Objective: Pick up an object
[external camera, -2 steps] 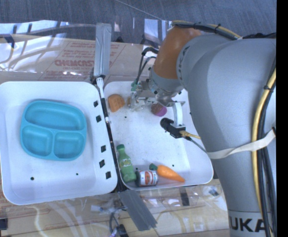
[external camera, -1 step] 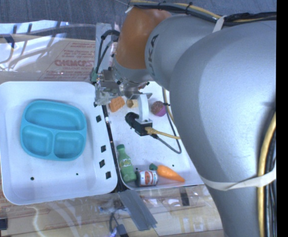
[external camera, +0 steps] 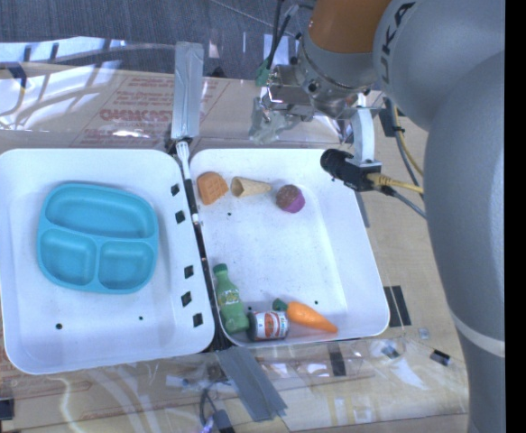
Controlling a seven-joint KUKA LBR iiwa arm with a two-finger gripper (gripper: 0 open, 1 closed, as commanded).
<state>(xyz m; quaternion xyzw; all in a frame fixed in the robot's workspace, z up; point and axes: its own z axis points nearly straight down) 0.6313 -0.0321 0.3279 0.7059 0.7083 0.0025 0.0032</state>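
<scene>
The right bin (external camera: 335,242) holds several small items. Along its far wall lie an orange bun-like piece (external camera: 212,188), a tan cone (external camera: 250,186) and a purple ball (external camera: 290,198). At its near edge lie a green bottle (external camera: 229,300), a small can (external camera: 268,325) and an orange carrot (external camera: 309,315). My gripper (external camera: 273,124) hangs above the far rim of this bin, just behind the cone, with nothing visibly held.
The left bin (external camera: 19,314) carries a blue divided tray (external camera: 97,237). A black clamp (external camera: 348,170) on the arm juts over the right bin's far right corner. The grey arm covers the right side of the view.
</scene>
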